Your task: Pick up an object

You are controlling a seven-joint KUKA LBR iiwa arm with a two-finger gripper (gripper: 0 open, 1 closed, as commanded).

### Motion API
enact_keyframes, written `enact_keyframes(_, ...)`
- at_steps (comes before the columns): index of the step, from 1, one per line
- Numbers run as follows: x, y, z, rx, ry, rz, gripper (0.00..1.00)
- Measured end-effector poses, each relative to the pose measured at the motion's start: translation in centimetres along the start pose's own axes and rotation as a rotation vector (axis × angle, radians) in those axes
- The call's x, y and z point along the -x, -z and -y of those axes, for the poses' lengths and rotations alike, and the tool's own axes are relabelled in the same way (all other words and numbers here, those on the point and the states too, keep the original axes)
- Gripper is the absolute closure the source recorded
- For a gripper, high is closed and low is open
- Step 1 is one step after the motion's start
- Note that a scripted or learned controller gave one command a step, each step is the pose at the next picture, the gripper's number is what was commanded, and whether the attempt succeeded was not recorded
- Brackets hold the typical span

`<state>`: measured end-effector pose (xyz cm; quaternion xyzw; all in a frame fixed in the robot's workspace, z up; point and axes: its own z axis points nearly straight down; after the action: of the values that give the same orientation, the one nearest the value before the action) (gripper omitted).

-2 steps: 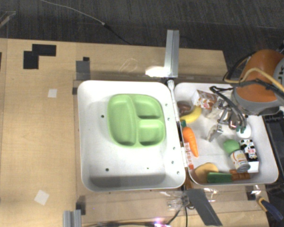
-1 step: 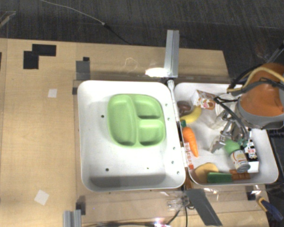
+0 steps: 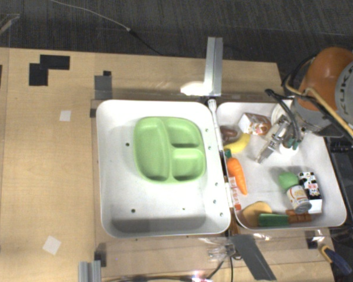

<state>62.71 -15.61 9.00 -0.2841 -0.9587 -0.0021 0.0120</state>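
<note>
My gripper (image 3: 269, 147) hangs over the upper middle of the right bin (image 3: 335, 175), pointing down and to the left above bare white floor. Nothing shows in it. Just left of it lie a yellow banana (image 3: 241, 144) and a brown item (image 3: 229, 134), with a crinkled packet (image 3: 256, 124) above them. An orange carrot (image 3: 237, 175) lies along the bin's left wall. Lower right of the gripper are a green block (image 3: 288, 179), a small can (image 3: 298, 197) and a black-and-white box (image 3: 309, 184).
A tan round piece (image 3: 256, 208), a dark green bar (image 3: 273, 220) and a brown bar (image 3: 297, 217) line the right bin's front wall. The left bin (image 3: 115, 175) holds a green divided tray (image 3: 167, 148). Cables and the arm crowd the right edge.
</note>
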Motion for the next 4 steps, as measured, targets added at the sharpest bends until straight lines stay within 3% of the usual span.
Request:
enact_keyframes(1, -5.6, 2.4, 7.0, 0.007, -0.161, 0.031, 0.00)
enact_keyframes(2, -11.1, -0.2, 6.9, 0.014, -0.265, 0.044, 0.00)
enact_keyframes(3, -10.7, 1.2, 6.7, 0.020, -0.259, 0.059, 1.00)
enact_keyframes(4, -7.1, 12.9, 0.8, 0.017, -0.315, 0.037, 1.00)
